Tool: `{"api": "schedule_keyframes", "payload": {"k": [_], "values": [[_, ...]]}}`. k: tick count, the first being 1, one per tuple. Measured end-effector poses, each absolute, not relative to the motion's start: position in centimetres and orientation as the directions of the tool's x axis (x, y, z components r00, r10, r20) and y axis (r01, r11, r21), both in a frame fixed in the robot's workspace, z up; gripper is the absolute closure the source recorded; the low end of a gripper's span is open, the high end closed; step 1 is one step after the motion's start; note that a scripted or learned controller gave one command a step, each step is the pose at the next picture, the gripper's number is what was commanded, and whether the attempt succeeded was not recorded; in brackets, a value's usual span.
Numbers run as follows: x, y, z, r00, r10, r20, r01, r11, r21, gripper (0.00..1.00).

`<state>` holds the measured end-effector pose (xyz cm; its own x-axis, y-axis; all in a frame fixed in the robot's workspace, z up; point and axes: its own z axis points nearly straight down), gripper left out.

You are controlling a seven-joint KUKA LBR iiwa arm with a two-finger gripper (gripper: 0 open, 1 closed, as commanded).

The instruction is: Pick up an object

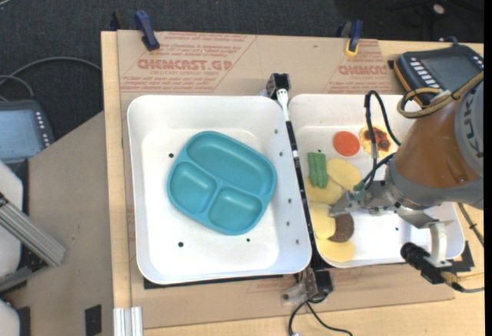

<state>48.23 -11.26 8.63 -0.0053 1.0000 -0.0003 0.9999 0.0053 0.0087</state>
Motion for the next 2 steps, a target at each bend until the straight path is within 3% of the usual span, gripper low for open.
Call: {"api": "schedule_keyframes", "payload": {"k": [1,2], "values": [[48.3,-11.6,9.8,0.000,1.000,-0.001,1.000,0.000,0.013,1.00],[56.9,-4.9,19.1,-0.011,1.000,0.001,1.000,0.011,0.016,1.00]]}}
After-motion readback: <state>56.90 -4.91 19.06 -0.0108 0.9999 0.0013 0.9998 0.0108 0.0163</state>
